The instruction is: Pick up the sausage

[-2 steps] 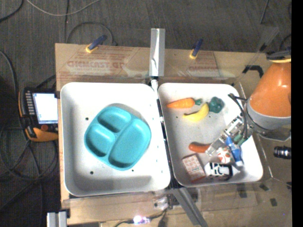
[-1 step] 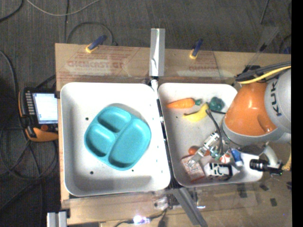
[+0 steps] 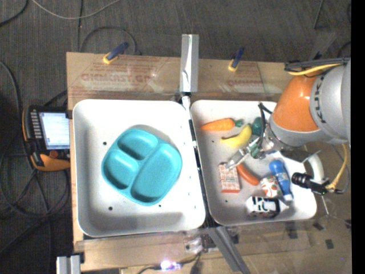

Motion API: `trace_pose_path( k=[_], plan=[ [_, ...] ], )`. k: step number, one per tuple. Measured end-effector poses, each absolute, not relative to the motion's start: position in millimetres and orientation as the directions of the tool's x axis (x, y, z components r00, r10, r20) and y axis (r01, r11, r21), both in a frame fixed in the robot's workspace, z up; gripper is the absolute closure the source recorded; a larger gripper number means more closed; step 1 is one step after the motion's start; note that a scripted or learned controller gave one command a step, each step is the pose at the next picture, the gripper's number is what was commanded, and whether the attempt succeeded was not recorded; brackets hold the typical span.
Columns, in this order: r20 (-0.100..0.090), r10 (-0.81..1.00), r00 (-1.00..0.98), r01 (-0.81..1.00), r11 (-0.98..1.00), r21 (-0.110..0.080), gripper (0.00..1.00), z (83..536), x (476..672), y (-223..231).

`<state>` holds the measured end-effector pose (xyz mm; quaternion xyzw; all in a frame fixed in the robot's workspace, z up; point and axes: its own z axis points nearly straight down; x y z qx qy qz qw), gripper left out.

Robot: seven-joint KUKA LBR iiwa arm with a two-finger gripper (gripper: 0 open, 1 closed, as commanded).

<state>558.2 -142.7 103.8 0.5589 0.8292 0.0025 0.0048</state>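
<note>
sausage [image 3: 247,174] mid-bin, fingers [image 3: 249,150] just above

One fixed camera looks down at a slant on both bins [image 3: 137,110] from well above

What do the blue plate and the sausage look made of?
Blue plate: probably moulded plastic, with uniform teal colour, a smooth satin surface and rounded compartment ridges. Sausage: likely plastic or rubber toy food, flat orange-red with a soft sheen; too small to be sure.
</note>
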Motion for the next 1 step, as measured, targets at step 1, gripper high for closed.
trace_pose_path(
  k=[1],
  plan=[
    [-0.021,0.897,-0.442,0.897,0.442,0.014,0.0,96.0,559.2,-126.4]
  ],
)
